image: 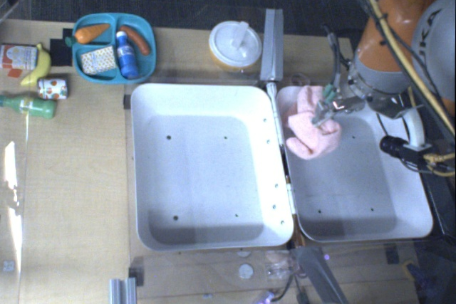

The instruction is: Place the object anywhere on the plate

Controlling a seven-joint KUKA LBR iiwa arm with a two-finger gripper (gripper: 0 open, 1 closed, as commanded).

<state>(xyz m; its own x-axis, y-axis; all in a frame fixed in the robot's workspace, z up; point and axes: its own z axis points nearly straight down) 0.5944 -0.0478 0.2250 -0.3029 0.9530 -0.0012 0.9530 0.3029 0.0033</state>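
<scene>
Two white bins (206, 167), side by side. In the right bin (370, 196): one pink object (310, 133). Behind the left bin: one lidded cup (235, 45); one blue divided tray (114, 48). Left of that tray: one banana (39, 66), one can (52, 88), one green bottle (28, 106).

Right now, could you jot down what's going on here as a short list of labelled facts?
arm: reaches in from the right, its gripper low over the right bin
object: pink soft item in the right bin's upper left corner, under the gripper
left bin: white, shallow
behind the bins: white lidded container
far left: blue divided tray with toy food
</scene>
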